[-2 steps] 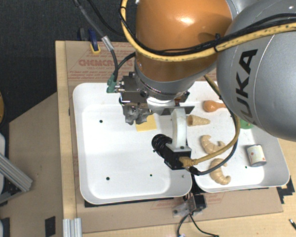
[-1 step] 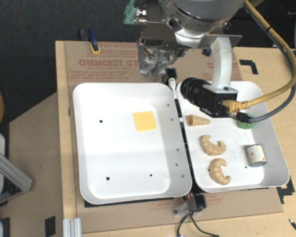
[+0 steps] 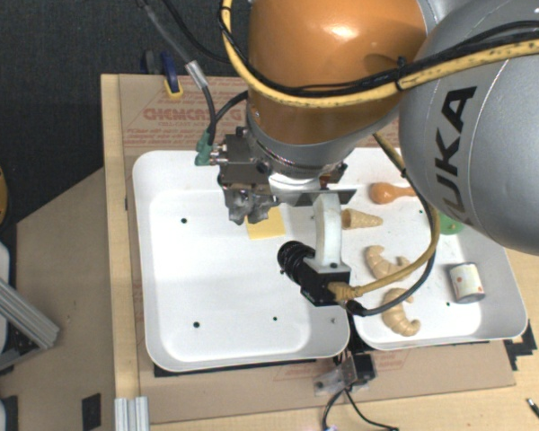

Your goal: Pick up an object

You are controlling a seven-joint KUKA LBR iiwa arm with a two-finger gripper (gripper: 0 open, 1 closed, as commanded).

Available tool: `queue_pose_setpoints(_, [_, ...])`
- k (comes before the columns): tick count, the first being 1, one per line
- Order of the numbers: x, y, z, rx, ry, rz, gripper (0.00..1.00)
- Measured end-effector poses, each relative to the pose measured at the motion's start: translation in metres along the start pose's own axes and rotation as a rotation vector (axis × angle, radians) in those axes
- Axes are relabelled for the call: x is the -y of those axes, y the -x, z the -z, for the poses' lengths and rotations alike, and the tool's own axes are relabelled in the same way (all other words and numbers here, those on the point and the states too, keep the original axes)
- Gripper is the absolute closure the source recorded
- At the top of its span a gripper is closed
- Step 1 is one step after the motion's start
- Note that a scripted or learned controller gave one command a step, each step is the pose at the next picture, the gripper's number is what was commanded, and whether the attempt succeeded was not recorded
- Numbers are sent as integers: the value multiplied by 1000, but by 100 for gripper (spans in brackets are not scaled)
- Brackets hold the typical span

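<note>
A flat yellow square piece lies in the left bin near its right wall. My gripper hangs just over that piece's upper left corner and hides part of it. The grey arm with its orange band covers the top middle of the view. Whether the gripper touches the yellow piece cannot be made out from this angle.
The right bin holds an orange gourd-shaped toy, a pale cone, two croissant-like pieces, a white can and a green item. A black cable fitting hangs over the bins' shared edge.
</note>
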State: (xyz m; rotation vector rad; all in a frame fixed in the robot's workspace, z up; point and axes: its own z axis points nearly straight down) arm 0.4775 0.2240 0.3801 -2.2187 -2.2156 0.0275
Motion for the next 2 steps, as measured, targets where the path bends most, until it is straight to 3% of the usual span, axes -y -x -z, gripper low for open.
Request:
queue_pose_setpoints(1, [1,1,165,-18,36,3,100])
queue_pose_setpoints(2, [0,0,13,0,1,0,100])
